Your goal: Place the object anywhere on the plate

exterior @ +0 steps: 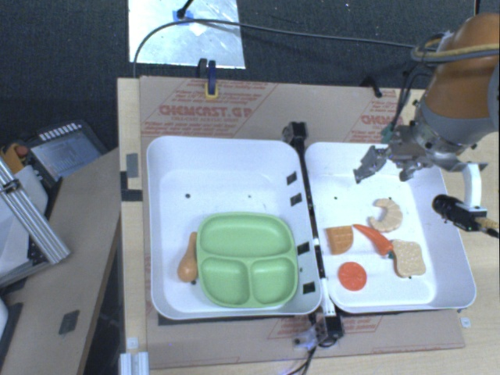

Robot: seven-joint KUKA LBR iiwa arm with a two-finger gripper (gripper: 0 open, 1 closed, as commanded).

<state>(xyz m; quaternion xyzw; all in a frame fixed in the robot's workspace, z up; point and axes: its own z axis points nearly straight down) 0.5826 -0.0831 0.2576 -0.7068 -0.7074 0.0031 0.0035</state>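
A green plate (247, 258) with three compartments lies in the left bin, toward its front. In the right bin lie an orange block (339, 238), a red disc (352, 276), a red-orange pepper-like piece (374, 238), a pale curved pastry (387, 213) and a bread slice (408, 257). My gripper (387, 169) hangs over the back of the right bin, above and behind the pastry. It is open, its two dark fingers spread apart with nothing between them.
A tan gourd-shaped toy (188, 261) lies in the left bin (180, 170), touching the plate's left rim. A black divider strip (305, 201) runs between the two bins. A black fitting (457, 212) juts over the right bin's (453, 287) right edge.
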